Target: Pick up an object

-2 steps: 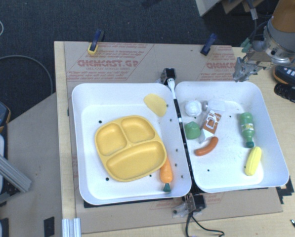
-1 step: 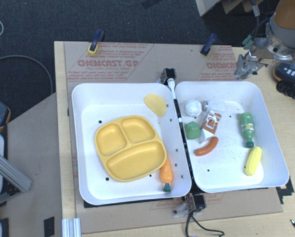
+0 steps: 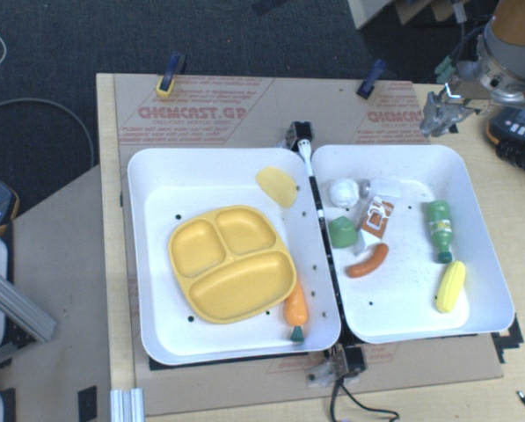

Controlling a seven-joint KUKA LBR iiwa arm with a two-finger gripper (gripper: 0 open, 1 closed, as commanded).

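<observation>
The claw [image 3: 441,112] hangs past the far right corner of the right bin [image 3: 486,236] — I cannot tell its state. In that bin lie a green bottle [image 3: 438,229] and a corn cob [image 3: 450,287] by the right edge, and a sausage [image 3: 367,260], a green cup [image 3: 342,232], a white ball [image 3: 342,191] and a small carton [image 3: 377,218] near the left edge. The left bin [image 3: 148,236] holds a yellow tray [image 3: 231,262] — a carrot [image 3: 296,308] lies at its near right corner.

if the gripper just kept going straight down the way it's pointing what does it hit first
Probably the bench just beyond the right bin's far rim, not any toy. The gripper hangs above that corner, though its height is hard to judge from this slanted view.
</observation>
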